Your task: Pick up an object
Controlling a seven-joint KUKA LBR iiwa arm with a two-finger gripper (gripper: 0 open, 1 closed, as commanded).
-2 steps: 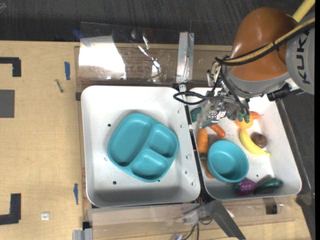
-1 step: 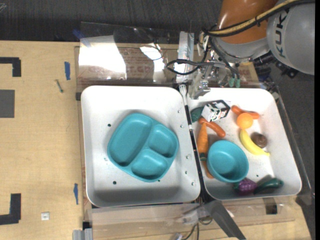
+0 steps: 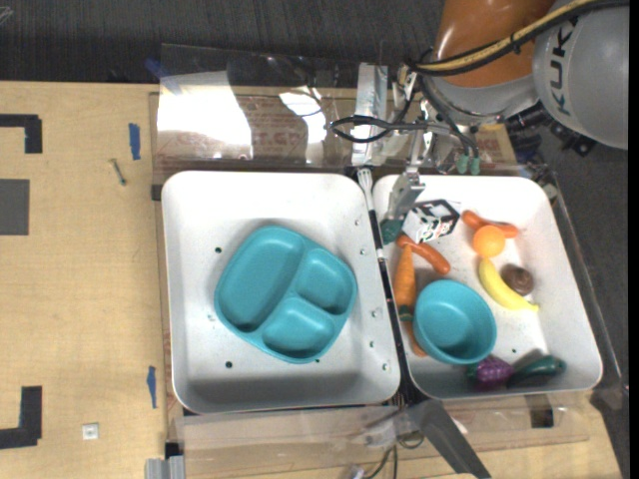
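- The arm [image 3: 559,38] is reaching in from the right and hanging over the top left corner of the right bin [image 3: 569,257].
- The gripper [image 3: 404,203] is sitting low near that bin's left wall, just above the orange carrot [image 3: 404,279] and beside a black-and-white item [image 3: 434,220].
- Jaws: I cannot tell whether they are released or clenched; cables and the wrist are blocking a clear reading. Nothing is showing between them.
- Candidate things are all lying in the right bin: the carrot along the left wall, a red sausage [image 3: 429,256] crossing its upper end, an orange [image 3: 488,239], a banana [image 3: 502,287] with a brown item [image 3: 518,279] resting against it, a teal bowl [image 3: 454,320] in the lower middle, a purple bunch of grapes [image 3: 492,372] and a dark green item [image 3: 539,367] at the bottom edge.
- The left bin [image 3: 190,218] is bearing a teal divided plate [image 3: 287,292], lying flat and well apart from the gripper.
- Progress, as a judgement: the pick appears not yet done. No thing is lifted; everything is resting on the bin floor.
- Remaining, as a judgement: closing on a thing, most likely the carrot or sausage nearest the gripper, then lifting it clear.
- Risk: those two are touching, and the wall is close, so a clean grip may be hard.
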